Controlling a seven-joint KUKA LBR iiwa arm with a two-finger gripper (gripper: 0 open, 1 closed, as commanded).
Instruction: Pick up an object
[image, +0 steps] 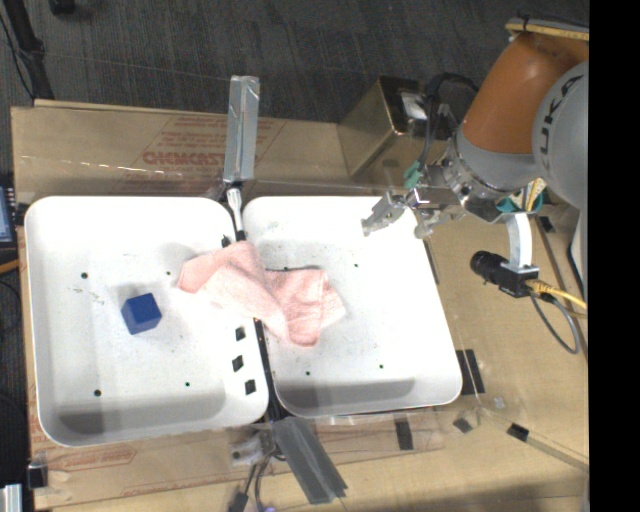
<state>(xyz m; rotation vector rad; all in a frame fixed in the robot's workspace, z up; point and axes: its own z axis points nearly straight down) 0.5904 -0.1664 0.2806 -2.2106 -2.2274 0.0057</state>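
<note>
Camera view: arm (530, 90) sits nearest the lens, upper right. I read the gripper (400, 215) as spread apart, holding nothing, above the right bin's (440, 370) far edge. Pink cloth (270, 290) drapes across the divider into the left bin (50, 400); soft, light; I'd pinch a raised fold. Blue cube (141, 312): rigid, small.

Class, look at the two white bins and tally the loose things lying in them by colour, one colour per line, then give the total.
Blue: 1, the blue cube in the left bin
Pink: 1, the pink cloth draped across the divide into the right bin
Total: 2
</note>
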